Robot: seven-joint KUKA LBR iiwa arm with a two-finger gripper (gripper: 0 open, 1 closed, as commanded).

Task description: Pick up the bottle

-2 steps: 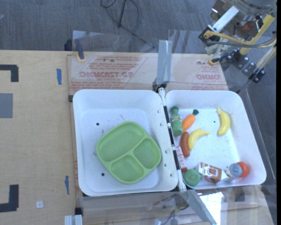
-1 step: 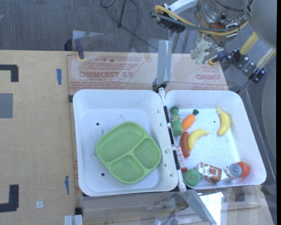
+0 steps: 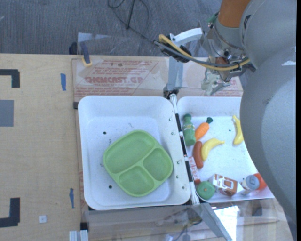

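A bulky grey arm (image 3: 270, 108) wears an orange band (image 3: 233, 12), with yellow cables (image 3: 176, 49) looping beside its wrist.

Only one piece of lettering shows: red print on the cardboard sheet (image 3: 117, 75) lying flat on the bench (image 3: 33, 141), just beyond the far edge of the left bin (image 3: 87, 155). It runs in a few lines, and the largest line, across the middle of the sheet, is in bold capitals. The view is too soft to make out the letters with any certainty, so no word can be given. The smaller lines above and below it are fine red smears and cannot be read either. A small carton (image 3: 225, 184) at the near side of the right bin (image 3: 221, 104) carries coloured print, also too small to read.
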